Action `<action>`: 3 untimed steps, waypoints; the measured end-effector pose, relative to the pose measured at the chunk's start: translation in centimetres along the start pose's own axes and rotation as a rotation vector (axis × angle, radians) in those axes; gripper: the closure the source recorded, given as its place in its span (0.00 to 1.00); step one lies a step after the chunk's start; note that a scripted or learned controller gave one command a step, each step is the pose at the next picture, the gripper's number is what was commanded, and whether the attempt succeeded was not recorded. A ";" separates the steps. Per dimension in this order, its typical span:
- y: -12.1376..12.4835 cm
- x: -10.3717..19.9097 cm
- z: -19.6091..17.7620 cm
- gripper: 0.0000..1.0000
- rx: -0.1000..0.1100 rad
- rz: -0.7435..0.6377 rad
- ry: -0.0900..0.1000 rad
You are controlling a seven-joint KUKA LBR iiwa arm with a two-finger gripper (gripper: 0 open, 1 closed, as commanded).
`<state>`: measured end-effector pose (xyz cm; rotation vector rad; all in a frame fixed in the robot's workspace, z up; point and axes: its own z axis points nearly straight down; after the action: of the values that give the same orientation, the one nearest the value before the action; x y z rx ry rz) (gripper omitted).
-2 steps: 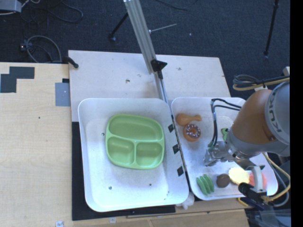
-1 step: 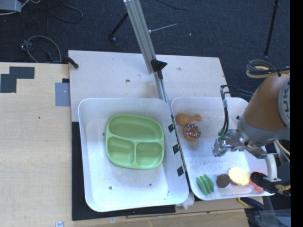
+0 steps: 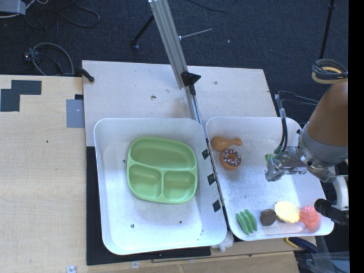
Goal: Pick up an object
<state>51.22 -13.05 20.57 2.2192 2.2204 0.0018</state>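
Arm (image 3: pixel 330 127) cut off at right frame edge; gripper (image 3: pixel 277 166) too small and dark to resolve its state; pink item (image 3: pixel 309 216) at right bin's (image 3: pixel 250 144) front corner too blurred to identify.

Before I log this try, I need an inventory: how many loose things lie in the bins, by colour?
Green: 2, the divided plate in the left bin and the bean pods in the right bin
Brown: 3, the drumstick, the doughnut, the dark lump
Yellow: 1, the yellow piece
Pink: 1, the pink piece
Total: 7
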 end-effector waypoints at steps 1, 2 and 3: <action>0.1 -0.1 -4.4 1.00 0.000 -0.001 0.000; 1.4 4.9 -2.9 1.00 0.007 -0.003 0.004; 2.4 9.9 -1.7 1.00 0.009 -0.003 0.004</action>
<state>53.60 -3.13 22.22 2.2215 2.2303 -0.0039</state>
